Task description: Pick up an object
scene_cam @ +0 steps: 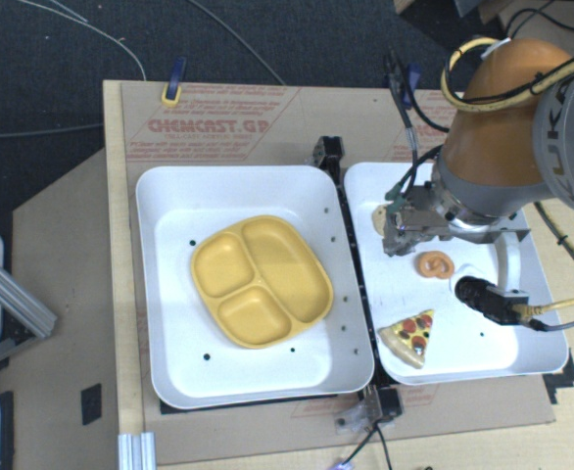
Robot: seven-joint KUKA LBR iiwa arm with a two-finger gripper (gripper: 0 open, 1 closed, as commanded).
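Leftward, the left bin (160,292) holds a yellow divided plate (260,280). Inside the right bin (532,360), a pizza slice toy (410,337) lies near, a small donut (435,264) just beside the gripper (403,233); whether it grips anything, I cannot tell.

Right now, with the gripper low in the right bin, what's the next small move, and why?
Probably a short shift toward the pretzel. The gripper sits just left of it and I see nothing between its fingers. The pretzel is the nearest item; the pizza slice lies farther toward the bin's front edge.
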